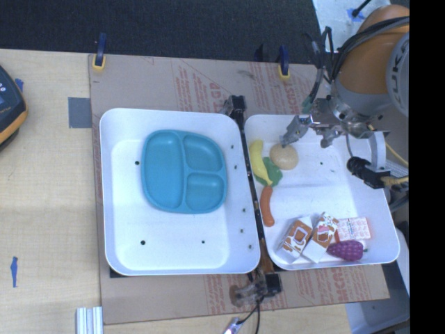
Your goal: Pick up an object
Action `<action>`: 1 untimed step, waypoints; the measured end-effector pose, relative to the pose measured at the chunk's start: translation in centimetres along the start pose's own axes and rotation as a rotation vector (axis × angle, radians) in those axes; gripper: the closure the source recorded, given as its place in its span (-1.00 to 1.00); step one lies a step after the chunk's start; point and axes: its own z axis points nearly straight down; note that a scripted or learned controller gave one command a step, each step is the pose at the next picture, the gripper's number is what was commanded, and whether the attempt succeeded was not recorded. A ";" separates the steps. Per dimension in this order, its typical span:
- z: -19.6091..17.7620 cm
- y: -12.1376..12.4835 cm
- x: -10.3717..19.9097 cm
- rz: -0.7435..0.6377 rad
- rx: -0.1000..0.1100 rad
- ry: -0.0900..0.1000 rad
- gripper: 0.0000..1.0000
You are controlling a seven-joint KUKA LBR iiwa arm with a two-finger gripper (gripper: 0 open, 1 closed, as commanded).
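Observation:
My gripper (310, 135) hangs open over the back of the right bin (375, 207), its two fingers spread apart with nothing between them. Just below and left of its left finger lies a round beige potato-like ball (284, 157). A yellow banana (258, 161) and a green piece (272, 175) lie beside that ball along the bin's left wall. An orange carrot (267, 206) lies further forward. At the front of this bin sit small printed cartons (299, 239), a pink-white packet (353, 227) and purple grapes (345, 250).
The left bin (118, 242) holds a blue divided plate (184, 170). Black clamps (236, 105) join the bins at back and front. Blue clips (100, 46) pin the cardboard. A yellow-black device (10, 110) sits at the far left.

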 end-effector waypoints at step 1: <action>6.7 3.6 -7.9 0.003 0.000 -0.001 -1.00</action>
